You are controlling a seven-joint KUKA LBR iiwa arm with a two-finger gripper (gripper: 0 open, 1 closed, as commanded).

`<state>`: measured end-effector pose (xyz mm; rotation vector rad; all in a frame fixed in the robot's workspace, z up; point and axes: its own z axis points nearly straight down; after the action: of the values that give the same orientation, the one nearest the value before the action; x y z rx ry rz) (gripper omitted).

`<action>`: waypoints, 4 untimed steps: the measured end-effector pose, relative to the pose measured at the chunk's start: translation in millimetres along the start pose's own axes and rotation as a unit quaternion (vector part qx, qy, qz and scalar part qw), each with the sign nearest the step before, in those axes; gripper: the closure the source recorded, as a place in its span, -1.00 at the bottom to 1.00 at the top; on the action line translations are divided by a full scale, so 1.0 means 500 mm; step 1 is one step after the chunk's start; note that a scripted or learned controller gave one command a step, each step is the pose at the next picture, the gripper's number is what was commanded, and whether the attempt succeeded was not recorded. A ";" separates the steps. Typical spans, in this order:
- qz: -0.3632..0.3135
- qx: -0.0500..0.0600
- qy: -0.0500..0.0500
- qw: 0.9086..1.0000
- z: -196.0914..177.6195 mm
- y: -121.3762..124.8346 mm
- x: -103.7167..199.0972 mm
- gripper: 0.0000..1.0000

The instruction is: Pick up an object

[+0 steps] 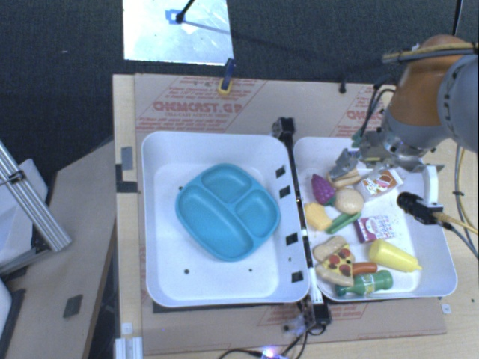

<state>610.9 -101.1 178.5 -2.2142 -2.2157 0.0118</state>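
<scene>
- Over the right-hand shallow white plastic bin, the grey arm with the orange band is reaching in from the right, and its claw is hanging low at the bin's far edge.
- Whether the claw is spread or closed, I cannot tell from where I am standing; nothing is visibly sitting in its grip.
- Just beneath and beside the claw, toy foods are lying in a heap: a purple eggplant-shaped toy, a round beige bun-like piece, a small red-and-white carton and a tan flat piece closest to the claw.
- Nearer to me, a yellow cone-shaped toy, a pizza slice toy and a green bottle-shaped toy are resting near the front wall.
- Next door, the left white bin is carrying a blue divided plastic plate.
- By my reading, the pick is only approaching: every object is lying in the bin, so grasping and lifting are both remaining.
</scene>
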 end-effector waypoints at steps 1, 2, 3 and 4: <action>-0.001 -0.006 -0.001 1.000 -0.014 0.006 0.000 -1.00; 0.000 -0.004 0.000 1.000 0.107 -0.006 0.002 -1.00; 0.000 -0.006 -0.001 1.000 0.190 -0.003 0.002 -1.00; 0.000 -0.008 -0.001 1.000 0.166 -0.002 0.002 1.00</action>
<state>609.0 -100.1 95.5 -2.2224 -2.2254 -0.0033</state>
